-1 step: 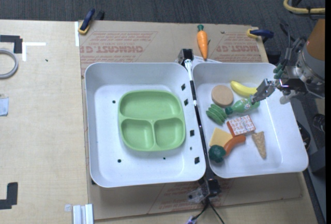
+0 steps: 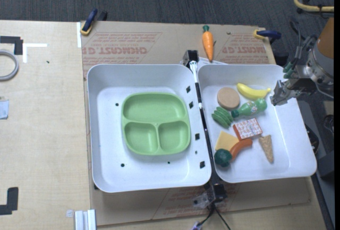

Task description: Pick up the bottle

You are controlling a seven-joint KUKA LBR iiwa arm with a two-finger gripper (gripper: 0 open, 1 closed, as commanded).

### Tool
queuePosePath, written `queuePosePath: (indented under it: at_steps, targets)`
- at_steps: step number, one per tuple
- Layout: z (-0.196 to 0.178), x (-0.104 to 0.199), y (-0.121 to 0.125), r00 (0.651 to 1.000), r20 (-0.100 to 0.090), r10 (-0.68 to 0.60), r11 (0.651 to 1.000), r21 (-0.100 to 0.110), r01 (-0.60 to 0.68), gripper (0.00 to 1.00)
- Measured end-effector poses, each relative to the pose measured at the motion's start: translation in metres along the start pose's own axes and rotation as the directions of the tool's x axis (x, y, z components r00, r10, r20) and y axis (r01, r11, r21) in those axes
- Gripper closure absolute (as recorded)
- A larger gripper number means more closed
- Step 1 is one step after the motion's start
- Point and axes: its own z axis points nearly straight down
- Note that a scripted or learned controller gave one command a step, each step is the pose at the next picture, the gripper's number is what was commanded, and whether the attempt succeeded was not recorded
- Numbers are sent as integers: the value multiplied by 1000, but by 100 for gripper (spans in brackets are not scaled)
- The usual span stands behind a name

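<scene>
The green bottle [image 2: 248,109] lies on its side in the right bin [image 2: 297,138], just below a yellow banana [image 2: 252,91]. Its lighter end points right, toward the bin's right wall. My gripper [image 2: 279,94] hangs over the upper right part of that bin, a short way right of the bottle and slightly above it in the view. Nothing shows in the gripper, and there is a gap between it and the bottle.
Packed around the bottle are a tan round cookie [image 2: 229,98], a green vegetable [image 2: 222,116], a red-and-white box [image 2: 247,128], a yellow cheese wedge [image 2: 226,142], a cone [image 2: 267,148] and a dark green ball [image 2: 222,158]. The left bin [image 2: 106,133] holds a green divided plate [image 2: 156,123]. A carrot [image 2: 207,42] lies behind the bins.
</scene>
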Motion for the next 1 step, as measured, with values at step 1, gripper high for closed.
queuePosePath:
  at_steps: [1]
  targets:
    - [73,66,-44,982,-1,191,982,1,-191,100]
